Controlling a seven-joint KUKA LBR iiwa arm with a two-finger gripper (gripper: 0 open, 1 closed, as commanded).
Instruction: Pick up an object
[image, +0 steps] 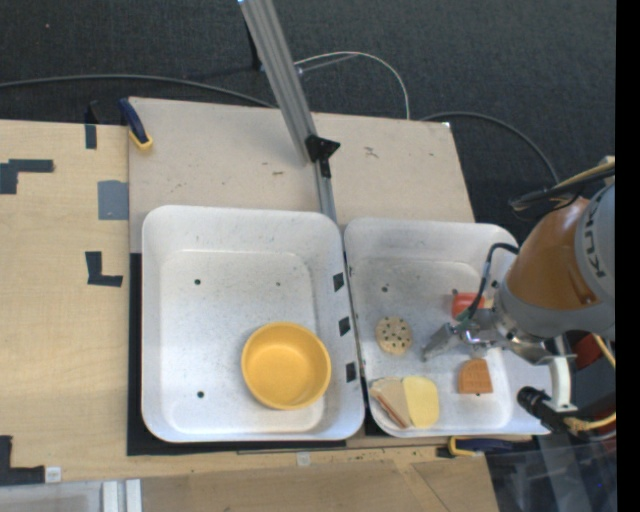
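Claw (440, 345), grip unreadable, hovers beside the round cookie (394, 336); sandwich (392, 404) lies diagonally.

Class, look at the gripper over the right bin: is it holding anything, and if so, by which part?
Nothing is held. The gripper hangs open over bare floor of the right bin, between the cookie and the orange block.

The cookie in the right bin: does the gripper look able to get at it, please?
Probably yes: the cookie lies flat with bare floor around it, apart from the sandwich, and the gripper hangs just beside it.
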